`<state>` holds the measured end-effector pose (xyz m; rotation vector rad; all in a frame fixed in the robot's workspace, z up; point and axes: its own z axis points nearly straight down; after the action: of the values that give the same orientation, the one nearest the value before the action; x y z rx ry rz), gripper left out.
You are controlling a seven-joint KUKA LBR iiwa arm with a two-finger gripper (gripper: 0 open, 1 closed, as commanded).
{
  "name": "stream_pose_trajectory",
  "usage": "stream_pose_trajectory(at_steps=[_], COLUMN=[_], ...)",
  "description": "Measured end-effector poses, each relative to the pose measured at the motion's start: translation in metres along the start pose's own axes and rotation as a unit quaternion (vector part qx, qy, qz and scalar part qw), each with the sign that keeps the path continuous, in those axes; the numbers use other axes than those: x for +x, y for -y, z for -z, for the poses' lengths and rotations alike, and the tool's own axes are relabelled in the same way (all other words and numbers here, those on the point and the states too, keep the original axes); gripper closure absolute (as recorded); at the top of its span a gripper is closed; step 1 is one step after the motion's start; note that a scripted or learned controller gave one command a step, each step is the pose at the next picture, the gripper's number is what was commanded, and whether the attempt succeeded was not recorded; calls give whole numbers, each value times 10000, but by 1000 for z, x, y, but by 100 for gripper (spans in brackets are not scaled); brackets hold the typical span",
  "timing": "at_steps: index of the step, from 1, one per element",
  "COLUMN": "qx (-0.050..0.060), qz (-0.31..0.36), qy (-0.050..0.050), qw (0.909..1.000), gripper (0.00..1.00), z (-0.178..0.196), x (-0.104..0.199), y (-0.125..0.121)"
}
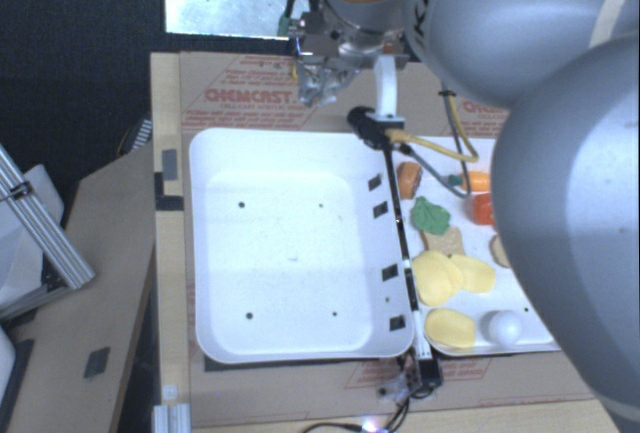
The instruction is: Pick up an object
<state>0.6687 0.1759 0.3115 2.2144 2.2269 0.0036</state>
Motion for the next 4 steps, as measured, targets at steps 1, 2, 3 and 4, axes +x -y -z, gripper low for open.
stream_pose_trajectory(at_steps=[1, 2, 3, 4], qx=[10, -2, 1, 0], qz=[0, -5, -9, -6], qy=[1, 1, 4, 7], qw=[10000, 10000, 10000, 10000], gripper=[100, 100, 100, 100], z=[-16, -14, -11, -10], x=[27, 54, 57, 58], y=[0, 0, -1, -1])
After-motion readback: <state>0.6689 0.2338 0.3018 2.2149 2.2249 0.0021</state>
